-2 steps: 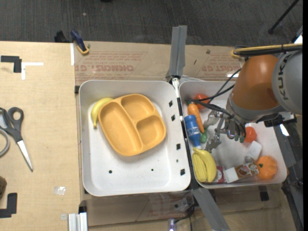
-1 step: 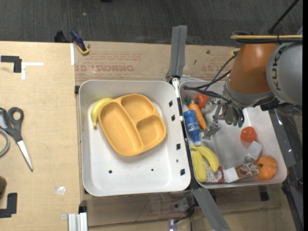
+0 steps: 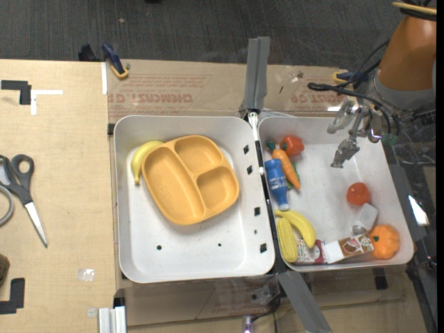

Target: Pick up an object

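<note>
Gripper: the metal two-finger gripper (image 3: 345,146) hangs over the upper right part of the right bin (image 3: 316,132), below the arm's orange band. One long grey finger (image 3: 341,155) points down and to the left. The other is lost among cables and brackets, so how far the fingers are spread cannot be told. Nothing shows between them.

Nearest object: a round, smooth red ball (image 3: 358,193) lies on the bin floor just below the finger, apart from it.

Other objects in the right bin: a small orange pumpkin (image 3: 385,242), ribbed and round, sits in the lower right corner. A flat brown and white packet (image 3: 352,247) lies just beside it. A bumpy yellow corn cob (image 3: 286,238) and a curved yellow banana (image 3: 300,225) lie side by side along the lower left. A blue bottle (image 3: 275,181) lies by the left wall, with a tapered orange carrot (image 3: 286,168) touching it and a red pepper (image 3: 293,145) above.

Left bin: the shallow white left bin (image 3: 187,259) holds an orange plastic plate (image 3: 189,178) with three compartments, and a second banana (image 3: 141,158) curving against its upper left rim.

Bench: scissors (image 3: 26,193) with grey handles lie on the pale wood at far left, well apart from both bins.
</note>
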